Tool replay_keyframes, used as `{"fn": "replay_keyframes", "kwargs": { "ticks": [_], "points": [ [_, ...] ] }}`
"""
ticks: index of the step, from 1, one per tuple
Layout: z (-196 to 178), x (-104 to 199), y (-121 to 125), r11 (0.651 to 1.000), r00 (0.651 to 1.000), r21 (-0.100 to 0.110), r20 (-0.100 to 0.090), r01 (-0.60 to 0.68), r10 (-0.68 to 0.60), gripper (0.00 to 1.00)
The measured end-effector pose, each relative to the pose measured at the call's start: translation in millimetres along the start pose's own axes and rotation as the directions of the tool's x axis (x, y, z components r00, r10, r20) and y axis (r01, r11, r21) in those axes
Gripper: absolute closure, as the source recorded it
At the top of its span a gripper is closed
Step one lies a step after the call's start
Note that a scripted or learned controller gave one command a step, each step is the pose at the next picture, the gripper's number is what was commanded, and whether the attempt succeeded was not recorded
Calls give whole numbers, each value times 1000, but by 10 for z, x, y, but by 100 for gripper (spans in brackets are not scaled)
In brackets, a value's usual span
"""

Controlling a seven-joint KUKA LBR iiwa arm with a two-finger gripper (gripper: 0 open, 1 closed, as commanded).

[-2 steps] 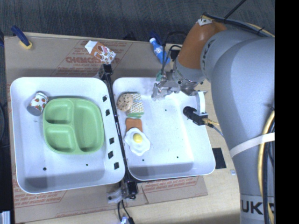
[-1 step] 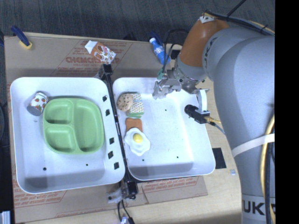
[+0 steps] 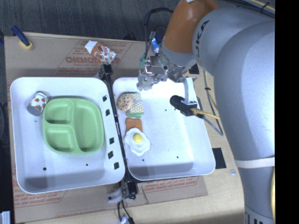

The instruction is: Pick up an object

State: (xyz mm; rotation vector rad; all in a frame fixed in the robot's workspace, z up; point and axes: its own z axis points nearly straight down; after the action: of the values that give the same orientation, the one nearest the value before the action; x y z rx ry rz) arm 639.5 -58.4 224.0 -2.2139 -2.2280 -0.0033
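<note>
Four small items, from a cookie [image 3: 124, 101] to a fried egg [image 3: 137, 142], line the right bin's [image 3: 175, 141] left wall as the gripper [image 3: 145, 81], its grip impossible to tell, hangs over the far-left corner, with bare floor open to the right.

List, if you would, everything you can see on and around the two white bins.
left shallow plastic bin: one, white, left side of bench
right shallow plastic bin: one, white, beside it
divided plastic tray: one, light green, middle of left bin
small patterned cup-like item: one, white, red and grey, left bin's far left corner
round cookie: one, brown, right bin, by left wall
flat patterned piece: one, green and white, touching the cookie
small block: one, orange-brown, just nearer than the patterned piece
toy fried egg: one, white with yellow yolk, nearest in that row
small packet: one, white and orange, beyond the bins
clamp: one, blue and yellow, far left
robot arm: one, grey with orange band, from the right
gripper: one, metal, over right bin's far left corner
</note>
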Motion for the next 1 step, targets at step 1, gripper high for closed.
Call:
{"fn": "replay_keyframes", "kwargs": {
  "ticks": [1],
  "points": [
    [189, 452, -814, 1000, 1000, 6, 2, 2, -2, 100]
  ]
}}
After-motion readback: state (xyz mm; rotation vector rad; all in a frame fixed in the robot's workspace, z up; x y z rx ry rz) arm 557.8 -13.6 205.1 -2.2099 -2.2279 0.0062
